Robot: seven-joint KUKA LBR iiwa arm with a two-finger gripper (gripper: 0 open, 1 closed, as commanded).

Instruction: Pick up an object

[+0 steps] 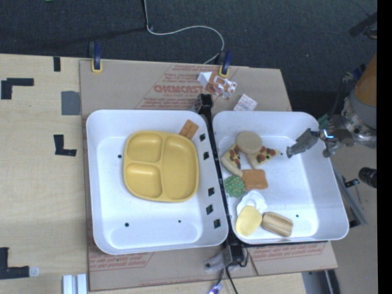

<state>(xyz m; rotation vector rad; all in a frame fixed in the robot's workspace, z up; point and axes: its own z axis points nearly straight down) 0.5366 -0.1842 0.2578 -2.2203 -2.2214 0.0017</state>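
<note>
i have the gripper [302, 143] over the right bin's [318, 182] far right side, holding nothing; whether its jaws are apart i cannot tell. the toy food [252, 158] clusters along that bin's left edge, so i'd aim for the bread roll [277, 223], apart near the front edge.

The right bin [309, 182] serves as landmark. Near its middle-left lie toy foods in a cluster: a round tan disc [248, 142] at the top, a pizza slice [232, 160] to the disc's lower left, another pizza piece [262, 157] to its lower right, an orange square cracker [255, 179] below these, and a green leafy piece [234, 186] beside the cracker. Toward the bin's near edge sit a yellow lemon-like piece [248, 220] and a bread roll [277, 223]. The gripper [301, 144] hangs over the bin's upper right part. Left of this bin, the left bin [104, 164] holds a yellow divided plate [162, 166] and a small brown block [188, 129].
</note>
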